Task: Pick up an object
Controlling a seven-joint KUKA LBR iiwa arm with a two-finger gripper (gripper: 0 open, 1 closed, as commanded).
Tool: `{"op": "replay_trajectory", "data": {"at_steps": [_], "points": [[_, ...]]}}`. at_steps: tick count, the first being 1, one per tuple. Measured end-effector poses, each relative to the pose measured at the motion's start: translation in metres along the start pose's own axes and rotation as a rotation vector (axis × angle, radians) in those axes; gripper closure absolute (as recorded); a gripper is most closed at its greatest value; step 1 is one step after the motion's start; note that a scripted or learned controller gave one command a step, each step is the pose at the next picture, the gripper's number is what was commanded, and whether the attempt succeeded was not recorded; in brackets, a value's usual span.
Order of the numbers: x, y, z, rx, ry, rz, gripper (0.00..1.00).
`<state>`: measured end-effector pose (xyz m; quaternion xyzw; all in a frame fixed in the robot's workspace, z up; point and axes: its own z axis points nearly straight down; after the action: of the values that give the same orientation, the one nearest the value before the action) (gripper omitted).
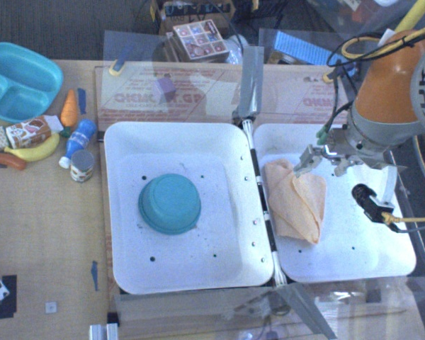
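Observation:
A peach cloth (pixel 297 202) lies crumpled in the right bin (pixel 354 257), against its left wall. An upturned teal bowl (pixel 170 203) sits in the middle of the left bin (pixel 212 261). My gripper (pixel 321 161) hangs over the right bin's upper part, just above the cloth's top right edge. Its fingers (pixel 305 159) stand apart, open, with nothing between them. The grey arm with its orange band (pixel 386 83) rises behind the gripper to the upper right.
A black cable fitting (pixel 367 201) hangs off the wrist over the right bin. On the bench left of the bins lie a blue divided tray (pixel 18 80), a carrot (pixel 69 108), a banana (pixel 35 151), a blue bottle (pixel 78 139) and a small can (pixel 82 166).

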<state>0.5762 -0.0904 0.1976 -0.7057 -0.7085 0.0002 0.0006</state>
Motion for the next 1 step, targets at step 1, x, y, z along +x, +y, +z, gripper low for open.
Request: {"op": "replay_trajectory", "data": {"at_steps": [1], "points": [[-0.046,-0.0269,0.1054,-0.016,-0.001,0.027,0.0]]}}
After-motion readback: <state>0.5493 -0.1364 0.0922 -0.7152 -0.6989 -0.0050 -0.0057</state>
